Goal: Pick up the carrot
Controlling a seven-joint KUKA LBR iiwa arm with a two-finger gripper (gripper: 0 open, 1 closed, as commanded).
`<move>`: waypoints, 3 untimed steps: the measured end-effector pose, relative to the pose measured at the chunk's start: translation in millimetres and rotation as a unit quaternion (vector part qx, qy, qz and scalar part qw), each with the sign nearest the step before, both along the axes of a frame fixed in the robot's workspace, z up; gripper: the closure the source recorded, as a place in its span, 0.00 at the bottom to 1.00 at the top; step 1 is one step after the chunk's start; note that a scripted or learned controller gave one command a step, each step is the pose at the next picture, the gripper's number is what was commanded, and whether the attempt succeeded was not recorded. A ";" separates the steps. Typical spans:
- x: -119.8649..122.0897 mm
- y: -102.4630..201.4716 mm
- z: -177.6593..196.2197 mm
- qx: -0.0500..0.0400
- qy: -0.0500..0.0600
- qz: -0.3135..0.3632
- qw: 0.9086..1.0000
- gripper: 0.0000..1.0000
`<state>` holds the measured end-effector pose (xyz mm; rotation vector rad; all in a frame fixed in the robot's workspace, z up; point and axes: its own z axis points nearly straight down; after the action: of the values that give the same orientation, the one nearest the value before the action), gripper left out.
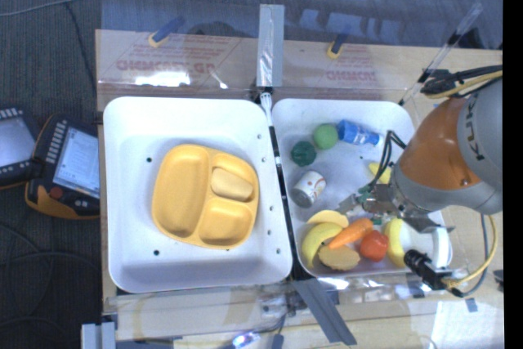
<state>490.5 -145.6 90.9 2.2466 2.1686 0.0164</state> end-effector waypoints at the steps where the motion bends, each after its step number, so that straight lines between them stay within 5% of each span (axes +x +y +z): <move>1: 0.4 0.8 8.1 0.002 0.002 0.000 1.000 1.00; 2: 0.3 0.9 8.1 0.002 0.002 0.000 1.000 0.00; 3: -1.8 43.5 -0.1 -0.003 0.002 0.063 0.998 0.00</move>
<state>488.7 -102.1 90.8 2.1040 2.3054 0.0063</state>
